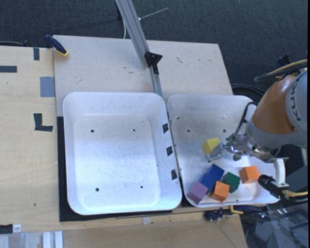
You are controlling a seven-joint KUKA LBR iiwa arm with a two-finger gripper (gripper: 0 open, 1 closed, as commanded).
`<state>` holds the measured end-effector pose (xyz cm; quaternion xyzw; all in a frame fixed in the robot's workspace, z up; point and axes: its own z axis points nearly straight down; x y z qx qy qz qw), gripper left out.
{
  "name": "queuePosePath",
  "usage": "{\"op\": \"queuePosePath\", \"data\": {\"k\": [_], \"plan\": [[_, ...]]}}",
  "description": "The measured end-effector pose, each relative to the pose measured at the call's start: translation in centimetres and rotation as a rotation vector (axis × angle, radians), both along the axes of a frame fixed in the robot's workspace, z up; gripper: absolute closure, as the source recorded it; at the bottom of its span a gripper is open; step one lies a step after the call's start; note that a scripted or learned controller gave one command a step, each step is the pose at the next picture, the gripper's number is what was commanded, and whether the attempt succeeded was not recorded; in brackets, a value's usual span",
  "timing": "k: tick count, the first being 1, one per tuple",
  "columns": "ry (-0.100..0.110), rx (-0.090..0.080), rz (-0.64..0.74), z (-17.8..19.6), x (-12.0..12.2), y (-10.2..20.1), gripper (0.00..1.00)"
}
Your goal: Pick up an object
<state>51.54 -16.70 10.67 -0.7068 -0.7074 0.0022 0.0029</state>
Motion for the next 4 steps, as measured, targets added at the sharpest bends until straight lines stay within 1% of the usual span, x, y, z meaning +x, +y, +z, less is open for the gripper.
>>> {"op": "queuePosePath", "data": {"k": [1, 2, 3, 4], "plan": [[-0.003, -0.001, 0.0, -1.6, -0.1, 0.1, 0.0], [-0.003, 0.0, 0.001, -0.6, -0.1, 0.1, 1.0], [-0.01, -0.002, -0.001, 4.4, -0.3, -0.8, 1.0], [-0.012, -0.003, 0.0, 10.6, -0.7, -1.2, 1.0]]}}
